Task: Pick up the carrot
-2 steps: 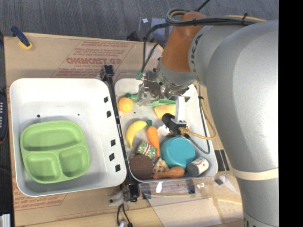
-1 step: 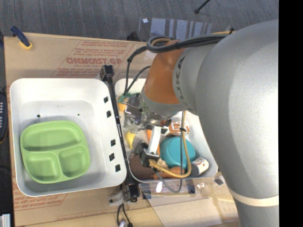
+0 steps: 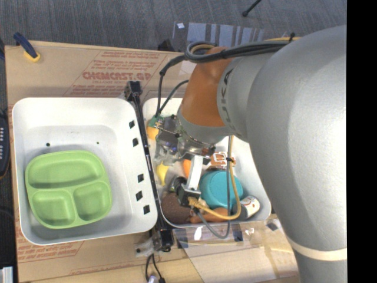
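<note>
Hand [image 3: 177,155] sits low in right bin [image 3: 260,200]; you cannot tell its grip | carrot [image 3: 187,168] lies in the same bin, just beside hand, next to teal bowl [image 3: 215,190] | green plate [image 3: 68,187] in left bin [image 3: 70,117]

Robotics lab: grey arm [image 3: 294,128], white bins [image 3: 70,114].

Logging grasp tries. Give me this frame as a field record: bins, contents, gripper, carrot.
left bin: green divided plate
right bin: teal bowl, brown object, yellow item
carrot: orange piece in right bin, partly hidden
gripper: down in right bin, close to carrot
arm: covers much of right bin
grasp: carrot not seen held
</note>
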Controlling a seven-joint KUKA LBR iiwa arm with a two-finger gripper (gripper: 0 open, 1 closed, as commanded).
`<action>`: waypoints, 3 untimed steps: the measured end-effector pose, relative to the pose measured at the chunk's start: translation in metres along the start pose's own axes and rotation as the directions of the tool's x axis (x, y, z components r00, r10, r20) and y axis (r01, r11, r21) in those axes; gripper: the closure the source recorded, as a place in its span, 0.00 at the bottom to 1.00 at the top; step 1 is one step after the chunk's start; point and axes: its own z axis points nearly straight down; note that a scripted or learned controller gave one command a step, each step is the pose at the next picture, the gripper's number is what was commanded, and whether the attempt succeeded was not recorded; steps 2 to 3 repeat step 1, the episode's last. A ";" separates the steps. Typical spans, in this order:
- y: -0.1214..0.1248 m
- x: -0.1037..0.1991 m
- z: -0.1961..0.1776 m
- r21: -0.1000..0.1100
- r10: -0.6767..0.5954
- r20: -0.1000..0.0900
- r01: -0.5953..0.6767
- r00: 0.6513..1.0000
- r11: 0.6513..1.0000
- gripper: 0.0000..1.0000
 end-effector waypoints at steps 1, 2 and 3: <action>0.024 -0.056 -0.026 -0.017 0.126 -0.001 -0.126 0.992 0.992 1.00; 0.024 -0.056 -0.026 -0.017 0.126 -0.001 -0.126 0.992 0.992 1.00; 0.024 -0.056 -0.026 -0.017 0.126 -0.001 -0.126 0.992 0.992 1.00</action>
